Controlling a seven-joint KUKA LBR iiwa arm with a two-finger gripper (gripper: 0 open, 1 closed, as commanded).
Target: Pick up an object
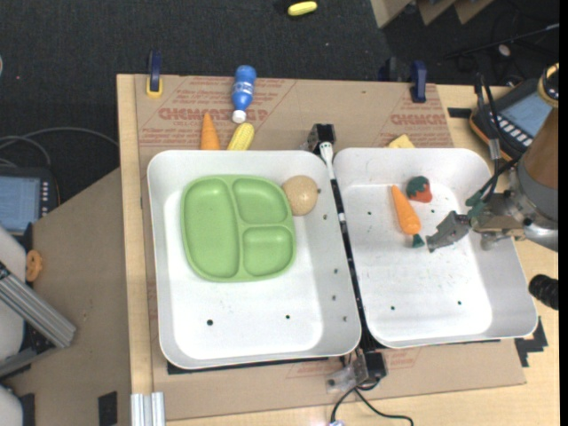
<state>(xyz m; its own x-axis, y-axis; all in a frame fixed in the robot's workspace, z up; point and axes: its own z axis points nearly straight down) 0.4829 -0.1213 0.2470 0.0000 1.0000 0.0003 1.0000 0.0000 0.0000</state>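
Note:
An orange toy carrot [406, 209] lies in the right bin [461, 309], its green tip pointing toward the near side. A small red and green toy [418, 188] sits just behind it. My gripper [442, 233] hangs low over the right bin, just to the right of the carrot's near end, with nothing visibly in it. The grey arm [532, 193] comes in from the right. In the left bin [248, 327] there is a green divided plate [238, 227] with a tan round object [301, 194] at its far right corner.
Behind the bins on the board lie a blue and white bottle [242, 91], a second carrot [209, 133], a yellow corn piece [241, 136] and a pale yellow piece [401, 142]. Blue clamps [154, 74] hold the board's far edge. A black bracket [321, 137] sits between the bins.

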